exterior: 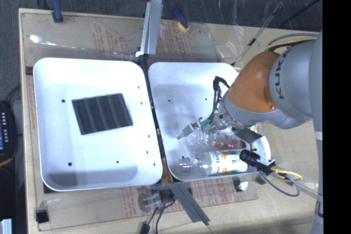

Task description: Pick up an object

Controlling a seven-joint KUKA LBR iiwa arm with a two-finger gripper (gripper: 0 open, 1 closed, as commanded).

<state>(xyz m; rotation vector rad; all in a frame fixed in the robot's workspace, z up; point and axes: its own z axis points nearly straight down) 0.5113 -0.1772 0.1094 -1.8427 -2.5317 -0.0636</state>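
Observation:
A dark grey ribbed slab (pixel 102 113) lies flat in the middle of the left bin (pixel 49 79). In the right bin (pixel 175 82), a clear plastic bottle with a white and green label (pixel 216 162) lies on its side along the near wall. A second clear bottle with a reddish band (pixel 224 144) lies just above it. My gripper (pixel 202 129) reaches down from the orange-banded wrist (pixel 252 90) into the lower middle of the right bin, right at the upper bottle's left end. Whether it touches the bottle is unclear.
A metal divider bar (pixel 151 24) stands at the back between the bins. Blue clamps (pixel 55 5) sit on the bench's back edge. A black and yellow cable (pixel 274 170) trails off the right bin's near corner. The arm's body covers that bin's right side.

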